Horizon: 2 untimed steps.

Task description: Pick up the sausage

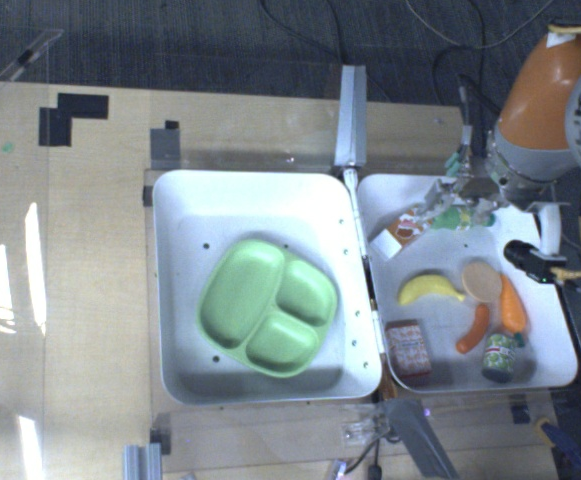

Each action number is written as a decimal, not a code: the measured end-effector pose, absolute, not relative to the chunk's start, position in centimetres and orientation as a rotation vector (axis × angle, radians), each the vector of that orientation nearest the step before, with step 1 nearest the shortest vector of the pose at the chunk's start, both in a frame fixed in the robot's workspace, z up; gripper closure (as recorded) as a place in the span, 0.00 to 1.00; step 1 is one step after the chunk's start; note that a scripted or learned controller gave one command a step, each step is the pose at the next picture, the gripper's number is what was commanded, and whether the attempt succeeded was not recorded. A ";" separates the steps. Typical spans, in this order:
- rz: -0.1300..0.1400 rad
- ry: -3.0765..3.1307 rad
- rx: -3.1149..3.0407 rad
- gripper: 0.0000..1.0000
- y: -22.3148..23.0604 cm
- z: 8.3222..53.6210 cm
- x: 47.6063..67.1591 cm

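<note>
The sausage (473,329) is a thin, curved red-orange piece lying in the right bin (562,368), toward its front. A yellow banana (431,289) lies to its left and an orange carrot (513,306) to its right. My gripper (450,203) hangs over the far part of the right bin, well behind the sausage and apart from it. Below it lies a small green item (451,219). The arm's orange band (550,78) sits at the upper right.
The right bin also holds a round beige disc (482,281), a brown packet (408,347), a green-topped bottle (500,357) and a small orange-and-white box (400,232). A green divided plate (268,306) lies in the left bin (180,208). A metal divider (351,118) stands between the bins.
</note>
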State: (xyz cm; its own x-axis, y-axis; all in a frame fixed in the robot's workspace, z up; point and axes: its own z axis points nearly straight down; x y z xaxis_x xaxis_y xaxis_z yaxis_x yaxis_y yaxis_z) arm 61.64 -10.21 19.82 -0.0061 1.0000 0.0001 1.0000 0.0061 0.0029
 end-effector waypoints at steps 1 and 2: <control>0.005 2.334 2.098 0.00 -12.8 12.0 54.9; 0.009 2.332 2.092 0.00 -15.4 8.9 49.2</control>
State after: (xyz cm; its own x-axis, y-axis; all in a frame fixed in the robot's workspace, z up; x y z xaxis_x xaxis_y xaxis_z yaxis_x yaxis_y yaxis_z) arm 49.19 -15.40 8.87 -0.1083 0.9941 -0.0027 0.9941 0.1083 0.0100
